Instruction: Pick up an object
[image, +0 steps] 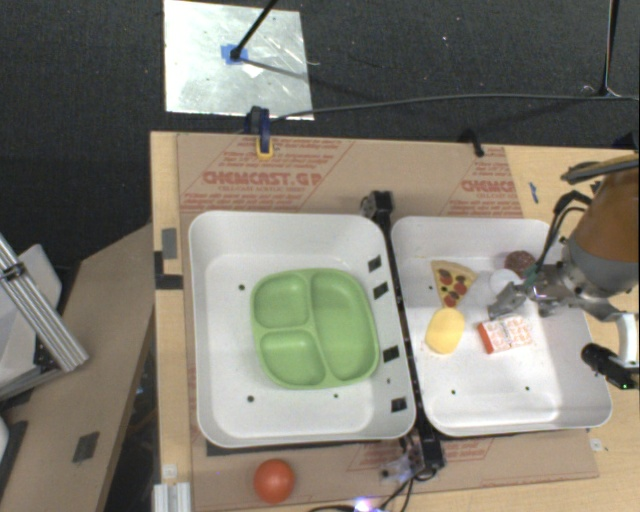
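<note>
The desk (330, 165) carries two shallow white bins side by side, the left bin (215, 250) holding a green divided plate (314, 328) in its middle, the right bin (540, 400) holding the small things that could be picked. The arm (610, 235) comes in from the right over the far right part of the right bin, and its claw (520, 292) hangs low there, just above a red and white packet (508, 334) and close beside a small white piece (498, 280) and a dark brownish lump (520, 261) near the far wall. Whether the claw's fingers are apart or together cannot be told from this slanted look, and nothing is seen held between them. The packet lies flat near the middle of the right bin, just right of a yellow lemon-like piece (446, 330), with a toy pizza slice (454, 281) a little farther back on the left. As the nearest candidate, the packet is probably light and thin, perhaps a little crinkly, so it may slide on the smooth bin floor; taking it across its shorter sides, pressing down to the floor, seems the safest hold. The yellow piece looks rounder and firmer, easier to pinch across its middle but likely to roll. An orange ball (274, 480) sits on the desk near the front edge, outside both bins.
</note>
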